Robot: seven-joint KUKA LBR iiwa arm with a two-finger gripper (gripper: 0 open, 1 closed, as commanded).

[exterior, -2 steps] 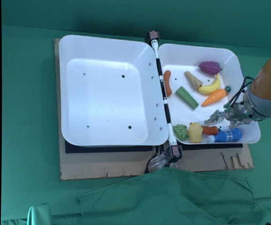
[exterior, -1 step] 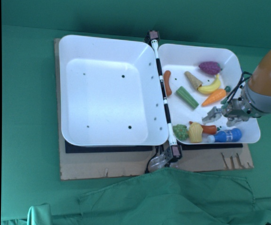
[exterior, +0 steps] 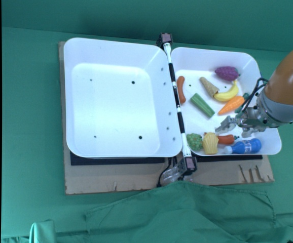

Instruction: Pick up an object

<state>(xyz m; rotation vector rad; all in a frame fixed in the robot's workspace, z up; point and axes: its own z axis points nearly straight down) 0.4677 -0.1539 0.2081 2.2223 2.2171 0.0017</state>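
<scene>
Two white bins sit side by side on the table; the right bin (exterior: 255, 65) carries the toys. My gripper (exterior: 231, 123) hovers low at about four o'clock in that bin, fingers slightly apart, nothing between them. Nearest candidates: the carrot (exterior: 231, 105) just at its twelve o'clock, the small red-orange piece (exterior: 226, 139) just at its six o'clock, and the blue bottle (exterior: 246, 146) beyond that, near the rim. I judge the carrot the cleaner target: it lies apart from its neighbours. I would centre across its narrow axis, descend squarely, then close.
</scene>
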